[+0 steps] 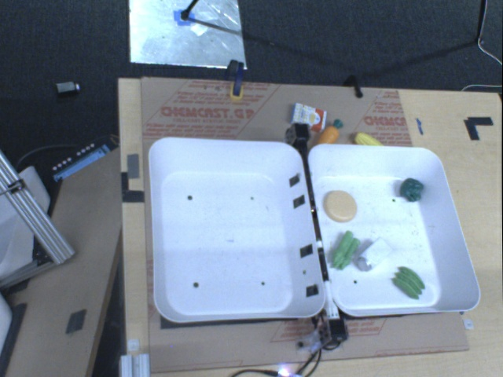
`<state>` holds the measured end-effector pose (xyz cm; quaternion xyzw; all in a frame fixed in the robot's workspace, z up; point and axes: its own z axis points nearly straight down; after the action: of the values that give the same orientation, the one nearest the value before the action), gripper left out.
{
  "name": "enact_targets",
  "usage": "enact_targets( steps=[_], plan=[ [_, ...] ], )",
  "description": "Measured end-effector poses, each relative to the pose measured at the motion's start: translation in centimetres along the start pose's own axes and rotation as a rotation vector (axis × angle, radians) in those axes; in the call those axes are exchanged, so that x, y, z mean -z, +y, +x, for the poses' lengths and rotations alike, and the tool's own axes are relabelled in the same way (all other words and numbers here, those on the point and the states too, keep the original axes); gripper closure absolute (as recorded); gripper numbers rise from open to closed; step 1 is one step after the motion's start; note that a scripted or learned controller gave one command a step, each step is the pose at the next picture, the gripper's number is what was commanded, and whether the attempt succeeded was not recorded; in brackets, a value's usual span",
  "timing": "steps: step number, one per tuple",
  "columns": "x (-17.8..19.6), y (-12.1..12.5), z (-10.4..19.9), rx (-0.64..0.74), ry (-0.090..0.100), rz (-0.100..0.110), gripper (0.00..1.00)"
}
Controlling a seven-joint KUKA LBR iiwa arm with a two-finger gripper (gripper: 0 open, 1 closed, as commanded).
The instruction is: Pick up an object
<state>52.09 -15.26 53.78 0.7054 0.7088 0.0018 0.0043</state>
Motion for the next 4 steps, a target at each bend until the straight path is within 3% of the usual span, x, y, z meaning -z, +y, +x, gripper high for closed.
enact_targets(
  steps=[1, 2, 3, 4],
  plan=[
    [-0.2, -3.5, 2.9, 0.0, 0.003, 0.004, 1.0],
    [-0.3, -3.6, -5.9, -0.011, 0.0, 0.005, 1.0],
    [-0.2, -3.5, -5.2, -0.001, 0.002, 0.005, 1.0],
    [-5.3, -3.5, -1.6, 0.001, 0.005, 0.01, 1.0]
  ],
)
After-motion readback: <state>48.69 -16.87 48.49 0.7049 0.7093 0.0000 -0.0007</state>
